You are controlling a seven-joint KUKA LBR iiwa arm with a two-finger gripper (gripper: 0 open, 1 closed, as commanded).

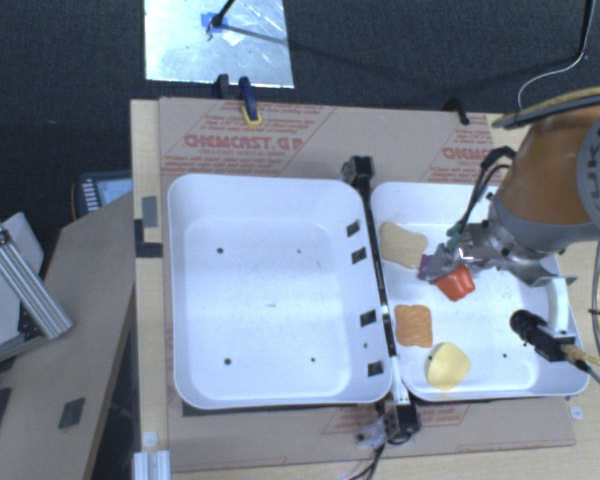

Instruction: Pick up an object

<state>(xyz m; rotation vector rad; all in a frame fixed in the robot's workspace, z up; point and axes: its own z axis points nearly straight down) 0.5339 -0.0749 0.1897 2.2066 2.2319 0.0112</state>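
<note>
The arm (552,180) reaches in from the right and hangs over the right bin (500,363), its orange band above the bin's far right corner. The jaws sit low over the middle of that bin, pointing toward the divider between the two bins. From this angle I cannot tell whether they are open or closed, as the wrist hardware hides them.

A red-orange piece (457,284) lies right at the tip of the jaws, touching them or just beneath (the slant makes it hard to separate the two). Whether it is gripped cannot be told.

Three more things lie in the same bin. A tan slice (403,245) rests near the divider, just beside the jaws on their left. A flat orange square (413,325) lies nearer the front, below the slice and also close to the divider. A pale yellow lump (447,365) sits near the front rim, just beside the square and almost touching its corner.

The left bin (270,298) stands edge to edge with the right one. Both bins rest on a cardboard sheet (280,138) with red print, which lies on the surface (148,298). A yellow and blue clamp (248,103) grips the sheet's far edge, and a shiny metal plate (218,26) lies beyond it on the dark floor.
</note>
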